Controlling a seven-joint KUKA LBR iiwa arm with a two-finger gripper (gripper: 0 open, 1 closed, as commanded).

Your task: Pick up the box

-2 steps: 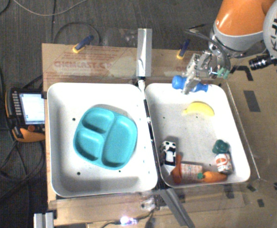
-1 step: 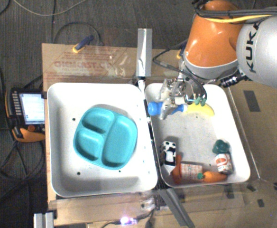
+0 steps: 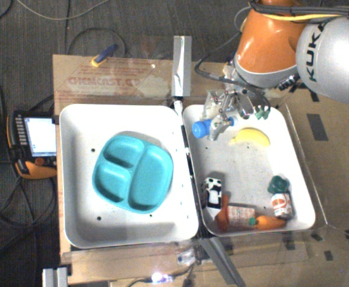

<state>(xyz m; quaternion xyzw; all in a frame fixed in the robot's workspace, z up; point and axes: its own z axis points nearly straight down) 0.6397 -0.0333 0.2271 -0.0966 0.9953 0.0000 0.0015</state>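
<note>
A flat reddish-brown box (image 3: pixel 241 214) lies along the front wall of the right bin (image 3: pixel 300 160). A small black-and-white cow-patterned carton (image 3: pixel 212 192) stands just left of it. My gripper (image 3: pixel 227 117) hangs over the back left part of the right bin, far behind the box and well apart from it. The orange band and grey arm rise behind it at the upper right. A blue-capped object (image 3: pixel 201 128) sits right beside the gripper's tip on its left; whether the two touch is unclear.
A yellow banana (image 3: pixel 251 137) lies just right of the gripper. A carrot (image 3: pixel 269 222) and a green-capped bottle (image 3: pixel 280 197) crowd the front right corner beside the box. The left bin (image 3: pixel 73 160) holds a teal divided plate (image 3: pixel 133 172).
</note>
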